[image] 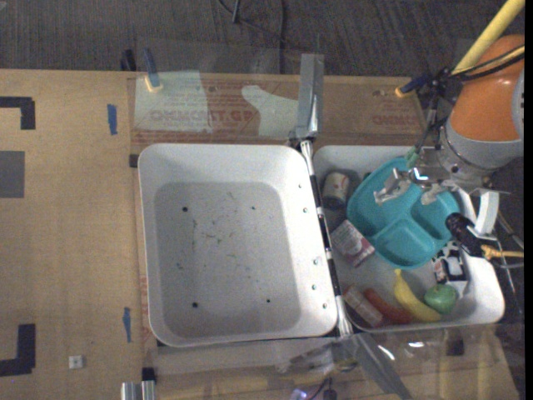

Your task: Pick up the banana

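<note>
Banana (412, 297) lies well below hand (410, 182) in the right bin (491, 302)

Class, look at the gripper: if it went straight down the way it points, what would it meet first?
Probably the teal divided plastic tray: the gripper hangs directly over its upper edge. The yellow banana lies off that line, nearer the bin's front. Depth is uncertain from this slanted view.

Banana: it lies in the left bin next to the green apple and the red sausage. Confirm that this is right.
Not quite. The camera view shows the banana in the right bin, not the left one. The rest holds: it lies next to the green apple and the red sausage.
</note>
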Motion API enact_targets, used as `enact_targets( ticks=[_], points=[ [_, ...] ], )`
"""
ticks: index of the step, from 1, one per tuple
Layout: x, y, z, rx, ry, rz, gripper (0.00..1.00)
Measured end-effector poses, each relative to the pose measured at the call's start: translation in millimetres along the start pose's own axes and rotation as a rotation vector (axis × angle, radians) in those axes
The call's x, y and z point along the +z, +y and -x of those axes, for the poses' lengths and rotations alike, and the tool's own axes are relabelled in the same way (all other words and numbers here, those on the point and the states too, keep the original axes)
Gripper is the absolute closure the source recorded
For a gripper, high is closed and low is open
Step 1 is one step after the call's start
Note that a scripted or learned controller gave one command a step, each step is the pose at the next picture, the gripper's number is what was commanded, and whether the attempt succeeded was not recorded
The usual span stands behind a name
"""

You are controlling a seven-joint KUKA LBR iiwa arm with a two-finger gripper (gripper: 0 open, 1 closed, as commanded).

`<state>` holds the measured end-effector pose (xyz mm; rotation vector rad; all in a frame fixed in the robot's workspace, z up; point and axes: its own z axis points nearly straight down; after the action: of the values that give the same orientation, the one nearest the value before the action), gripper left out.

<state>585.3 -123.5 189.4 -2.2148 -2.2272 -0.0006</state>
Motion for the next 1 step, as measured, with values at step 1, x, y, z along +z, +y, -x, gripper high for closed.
enact_targets(
  ticks=[1],
  points=[
    [16.5, 28.9, -6.4, -0.098, -0.002, 0.004, 0.0]
  ],
)
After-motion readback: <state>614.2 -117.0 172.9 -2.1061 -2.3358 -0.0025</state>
